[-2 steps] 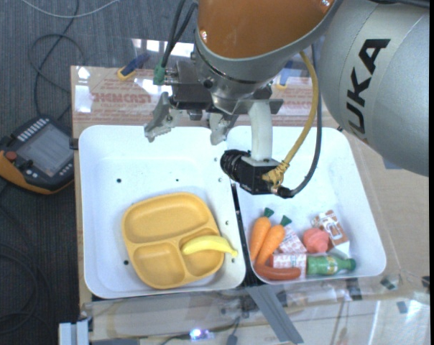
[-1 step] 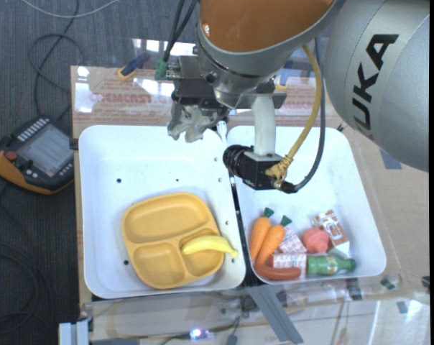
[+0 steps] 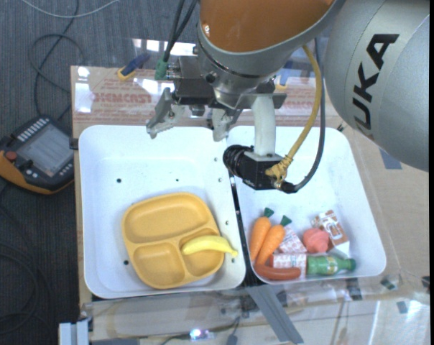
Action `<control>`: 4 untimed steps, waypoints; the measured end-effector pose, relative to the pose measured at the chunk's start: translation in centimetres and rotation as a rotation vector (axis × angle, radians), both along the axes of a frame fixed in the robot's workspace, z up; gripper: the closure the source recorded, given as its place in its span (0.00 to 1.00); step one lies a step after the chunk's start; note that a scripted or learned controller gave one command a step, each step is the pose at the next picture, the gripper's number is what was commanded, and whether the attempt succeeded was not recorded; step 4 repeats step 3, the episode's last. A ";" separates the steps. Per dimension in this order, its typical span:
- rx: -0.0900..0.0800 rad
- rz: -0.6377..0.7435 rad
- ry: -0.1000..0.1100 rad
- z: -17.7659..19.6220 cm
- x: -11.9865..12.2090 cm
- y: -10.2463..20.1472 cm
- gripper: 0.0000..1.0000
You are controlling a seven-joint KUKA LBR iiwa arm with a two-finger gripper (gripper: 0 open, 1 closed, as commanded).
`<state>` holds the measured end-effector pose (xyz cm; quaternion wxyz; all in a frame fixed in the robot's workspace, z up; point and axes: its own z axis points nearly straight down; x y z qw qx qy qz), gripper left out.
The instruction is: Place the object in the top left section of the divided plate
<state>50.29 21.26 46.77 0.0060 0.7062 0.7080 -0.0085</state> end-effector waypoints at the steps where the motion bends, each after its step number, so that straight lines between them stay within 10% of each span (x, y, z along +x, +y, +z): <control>1: -0.004 -0.001 0.000 0.9 0.1 0.0 1.00; 2: -0.004 -0.001 0.000 0.9 0.1 0.0 0.00; 3: -0.007 -0.003 0.000 1.8 0.2 0.0 1.00; 4: -0.007 -0.003 0.000 1.8 0.2 0.0 1.00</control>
